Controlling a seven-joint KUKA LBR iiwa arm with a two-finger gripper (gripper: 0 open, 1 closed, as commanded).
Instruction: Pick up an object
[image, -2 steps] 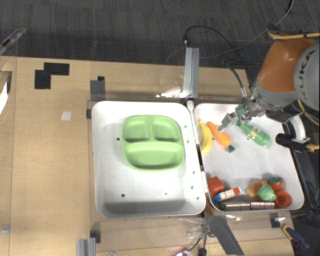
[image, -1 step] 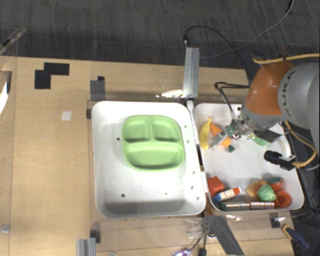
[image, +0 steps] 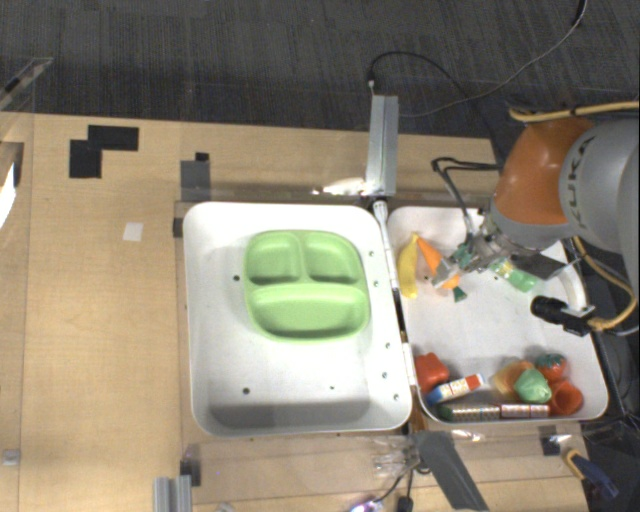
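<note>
While over right bin (image: 590, 300) | gripper (image: 470, 255) jaws: can't tell | carrot (image: 430, 255) nearby

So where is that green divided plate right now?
The green divided plate lies in the left white bin, toward its upper middle, across the divider from the yellow banana.

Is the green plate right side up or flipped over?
Right side up: the green plate shows its three hollow sections facing up in the left bin.

Single camera fixed above bench (image: 90, 300), looking down at slant; both white bins (image: 205, 330) in frame; arm (image: 570, 180) enters from right.
</note>
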